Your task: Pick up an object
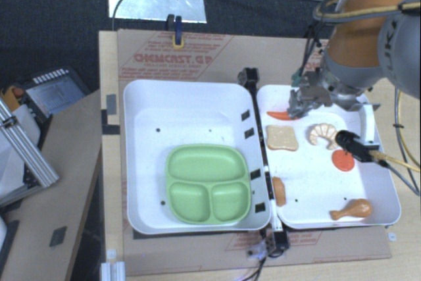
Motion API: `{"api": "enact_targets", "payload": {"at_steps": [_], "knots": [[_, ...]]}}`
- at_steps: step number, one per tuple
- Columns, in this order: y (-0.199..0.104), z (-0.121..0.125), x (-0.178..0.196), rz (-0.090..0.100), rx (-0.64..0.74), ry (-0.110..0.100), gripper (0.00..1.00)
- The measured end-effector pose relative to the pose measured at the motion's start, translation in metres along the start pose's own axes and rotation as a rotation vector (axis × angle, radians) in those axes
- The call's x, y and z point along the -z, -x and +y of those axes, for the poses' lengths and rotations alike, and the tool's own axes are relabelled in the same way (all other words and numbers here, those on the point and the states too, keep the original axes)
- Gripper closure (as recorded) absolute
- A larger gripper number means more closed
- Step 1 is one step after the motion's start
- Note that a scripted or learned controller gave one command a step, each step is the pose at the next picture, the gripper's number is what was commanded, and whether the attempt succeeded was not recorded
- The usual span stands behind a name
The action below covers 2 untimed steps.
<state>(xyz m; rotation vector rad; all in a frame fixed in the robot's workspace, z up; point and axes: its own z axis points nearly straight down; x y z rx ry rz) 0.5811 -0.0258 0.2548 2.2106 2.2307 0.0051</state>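
My gripper hangs low over the back left corner of the right bin. Its tip is right at the end of a thin orange-red carrot-like piece that lies on the bin floor. I cannot tell whether it touches or holds that piece. A toast slice lies just in front of the carrot. To its right is a pale curled croissant-like piece, then a red disc. A drumstick lies at the front right, and an orange sausage-like piece sits by the bin's left wall.
The left bin holds a green divided plate at its front. A black divider with clips runs between the bins. The arm's grey body and orange band loom over the right bin's back, and a black part with a yellow cable hangs above the red disc.
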Motion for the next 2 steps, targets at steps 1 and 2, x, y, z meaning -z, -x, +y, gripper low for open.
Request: {"api": "enact_targets", "payload": {"at_steps": [1, 2], "knots": [[-0.053, 0.007, 0.003, 0.001, 0.001, 0.0, 1.0], [-0.097, 0.003, -0.007, 0.001, 0.0, -0.003, 1.0]]}}
